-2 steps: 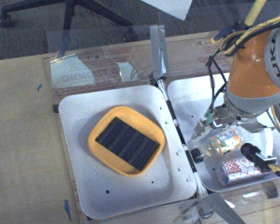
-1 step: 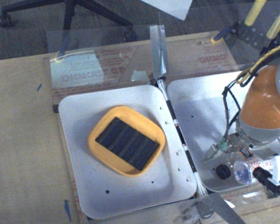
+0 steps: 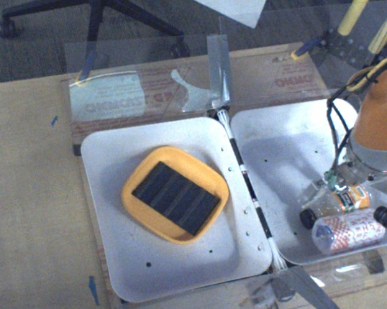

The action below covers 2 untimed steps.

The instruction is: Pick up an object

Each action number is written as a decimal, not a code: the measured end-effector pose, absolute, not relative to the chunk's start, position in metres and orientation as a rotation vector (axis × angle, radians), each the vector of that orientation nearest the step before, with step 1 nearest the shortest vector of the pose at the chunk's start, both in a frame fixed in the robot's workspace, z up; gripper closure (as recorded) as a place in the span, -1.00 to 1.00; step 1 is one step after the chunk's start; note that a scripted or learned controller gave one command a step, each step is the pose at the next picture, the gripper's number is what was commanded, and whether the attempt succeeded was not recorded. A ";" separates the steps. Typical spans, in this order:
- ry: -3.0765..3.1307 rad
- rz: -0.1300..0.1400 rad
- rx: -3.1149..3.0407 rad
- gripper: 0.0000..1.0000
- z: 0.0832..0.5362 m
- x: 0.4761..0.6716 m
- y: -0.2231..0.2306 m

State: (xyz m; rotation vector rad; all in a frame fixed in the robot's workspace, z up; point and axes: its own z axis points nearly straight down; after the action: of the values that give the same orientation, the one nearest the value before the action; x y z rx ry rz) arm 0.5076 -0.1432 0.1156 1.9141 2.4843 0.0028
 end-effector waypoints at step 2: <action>2.362 0.006 2.062 -1.00 0.088 0.523 -0.111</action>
State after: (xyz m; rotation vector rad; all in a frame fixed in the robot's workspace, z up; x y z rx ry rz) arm 0.5228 -0.1109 0.0883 2.0622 2.3616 0.0064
